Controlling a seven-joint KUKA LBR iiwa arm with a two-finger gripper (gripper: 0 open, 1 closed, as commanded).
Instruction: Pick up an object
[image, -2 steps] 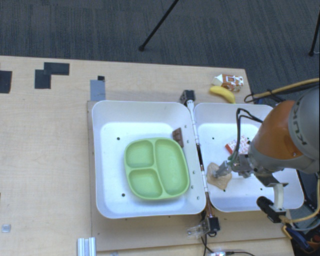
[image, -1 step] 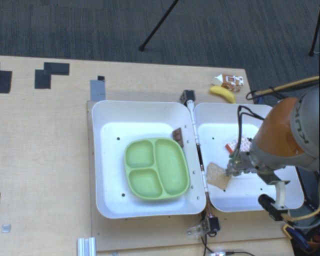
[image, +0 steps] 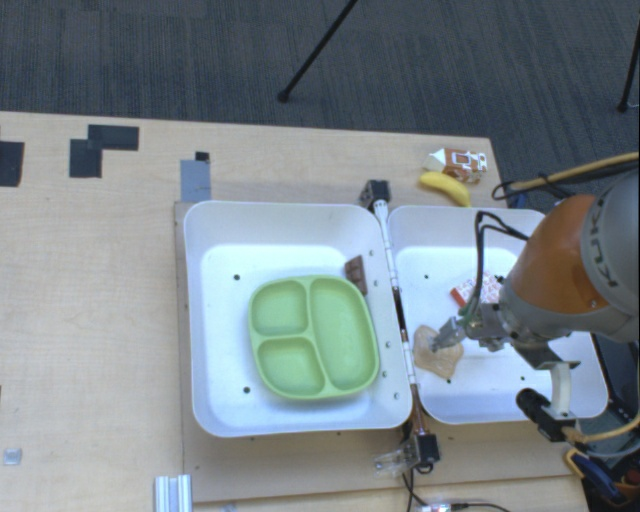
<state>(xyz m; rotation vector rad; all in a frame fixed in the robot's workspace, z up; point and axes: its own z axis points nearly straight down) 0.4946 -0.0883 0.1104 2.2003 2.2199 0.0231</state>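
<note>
The arm is reaching into the right bin (image: 590, 400), and its gripper (image: 447, 335) is sitting at the top edge of a tan, flattish object (image: 437, 355) lying near that bin's left wall; whether the fingers are pinching it I cannot tell. A green divided plate (image: 312, 338) is lying in the left bin (image: 215, 330), and a banana (image: 445, 187) is resting on the bench beyond the bins.

Divided plate (image: 314, 338) in left bin (image: 215, 330); banana (image: 444, 186) behind.

Pale green tray (image: 314, 338), white bins (image: 215, 300)
</note>
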